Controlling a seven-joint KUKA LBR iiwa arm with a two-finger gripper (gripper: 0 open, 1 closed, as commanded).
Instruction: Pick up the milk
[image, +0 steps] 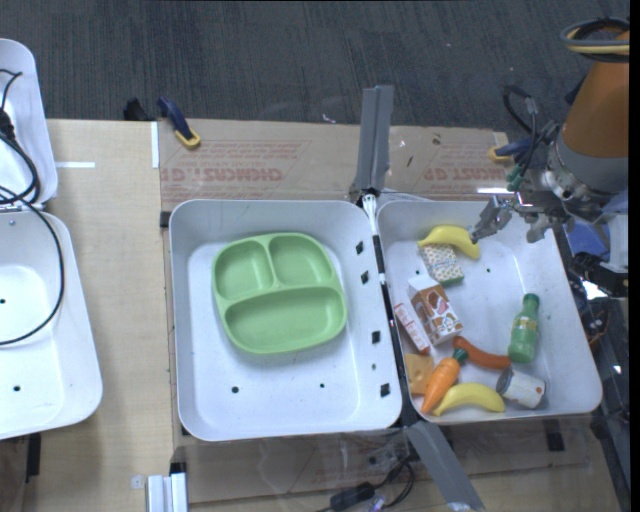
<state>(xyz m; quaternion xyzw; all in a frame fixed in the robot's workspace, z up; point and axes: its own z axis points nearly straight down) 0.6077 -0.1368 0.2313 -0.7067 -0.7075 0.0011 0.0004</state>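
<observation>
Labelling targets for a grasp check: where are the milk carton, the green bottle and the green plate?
milk carton (436, 311), camera view, front face.
green bottle (523, 336), camera view, body.
green plate (281, 328), camera view, large compartment.

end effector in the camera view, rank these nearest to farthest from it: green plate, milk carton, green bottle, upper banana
From the end effector, at the right bin's top edge:
1. Upper banana, just left of it.
2. Milk carton, mid-bin; green bottle, right side: too close to call.
3. Green plate, in the left bin.
</observation>
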